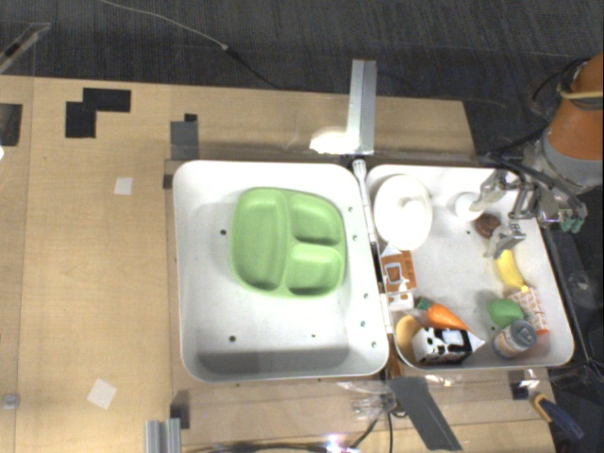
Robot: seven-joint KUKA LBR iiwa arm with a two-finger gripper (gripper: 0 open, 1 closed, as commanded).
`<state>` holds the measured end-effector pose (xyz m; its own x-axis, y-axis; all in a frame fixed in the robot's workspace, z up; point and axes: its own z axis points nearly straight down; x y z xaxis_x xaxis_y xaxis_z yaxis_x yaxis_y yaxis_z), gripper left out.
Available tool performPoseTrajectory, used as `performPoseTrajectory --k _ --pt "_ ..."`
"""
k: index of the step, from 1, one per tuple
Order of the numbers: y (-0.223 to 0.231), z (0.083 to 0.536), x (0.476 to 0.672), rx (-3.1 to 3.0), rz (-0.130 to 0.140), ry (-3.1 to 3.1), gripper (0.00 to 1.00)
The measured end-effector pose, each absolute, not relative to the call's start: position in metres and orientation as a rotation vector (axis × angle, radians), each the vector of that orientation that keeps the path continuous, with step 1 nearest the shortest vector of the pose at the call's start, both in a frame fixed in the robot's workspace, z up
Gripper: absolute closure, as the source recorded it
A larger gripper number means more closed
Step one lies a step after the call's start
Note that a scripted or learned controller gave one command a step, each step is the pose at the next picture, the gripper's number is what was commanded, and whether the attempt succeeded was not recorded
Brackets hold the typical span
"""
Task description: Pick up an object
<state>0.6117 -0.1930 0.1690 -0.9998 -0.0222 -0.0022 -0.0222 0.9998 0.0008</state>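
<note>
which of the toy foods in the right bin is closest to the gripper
The small brown piece, just left of the gripper; the banana and carrot lie farther down.

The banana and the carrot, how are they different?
The banana is yellow; the carrot is orange with a green end. The banana lies near the right bin's right side, just below the gripper; the carrot lies lower, toward the middle, beside a black-and-white toy. The banana points up and down in the camera view; the carrot lies slanted sideways. Both are small toy foods lying flat in the same bin.
</note>
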Motion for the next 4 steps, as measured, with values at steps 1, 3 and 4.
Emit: performPoseTrajectory --k 1,3,4 --pt "-0.205 0.099 0.594 -0.075 -0.007 3.125 0.0" --pt "-0.203 0.106 0.561 0.13 -0.01 3.102 1.0" --pt "-0.202 0.105 0.56 0.129 -0.009 3.103 0.0"
